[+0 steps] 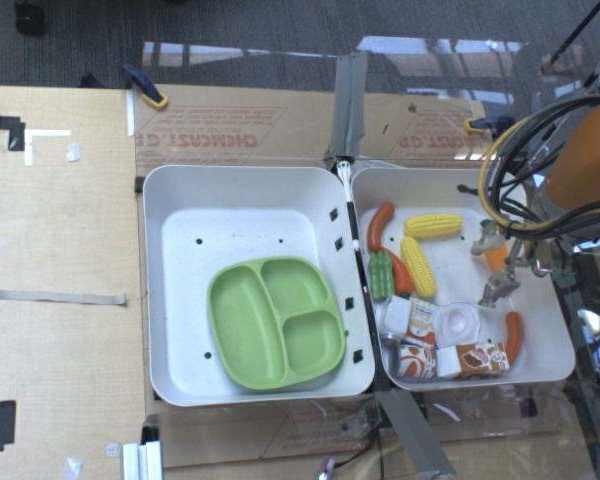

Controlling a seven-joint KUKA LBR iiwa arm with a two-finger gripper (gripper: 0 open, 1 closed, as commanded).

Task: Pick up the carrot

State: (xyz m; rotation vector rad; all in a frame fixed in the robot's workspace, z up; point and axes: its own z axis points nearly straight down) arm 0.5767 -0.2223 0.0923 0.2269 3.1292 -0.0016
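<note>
The carrot point(494, 259) shows as a small bright orange piece over the back right part of the right bin point(552, 368). It sits between the two metal fingers of my gripper point(493, 261). One finger point(484, 236) is just behind it and the other point(500, 288) just in front. The gripper is shut on the carrot, and most of the carrot is hidden by the fingers. The arm with its orange band point(585, 158) reaches in from the right, trailing looped cables.
The right bin also holds two corn cobs point(432, 227), a red sausage point(380, 226), a green vegetable point(381, 276), an orange-red sausage point(513, 336), a clear cup point(457, 322) and small packets point(432, 356). The left bin point(165, 298) holds a green divided plate point(277, 320).
</note>
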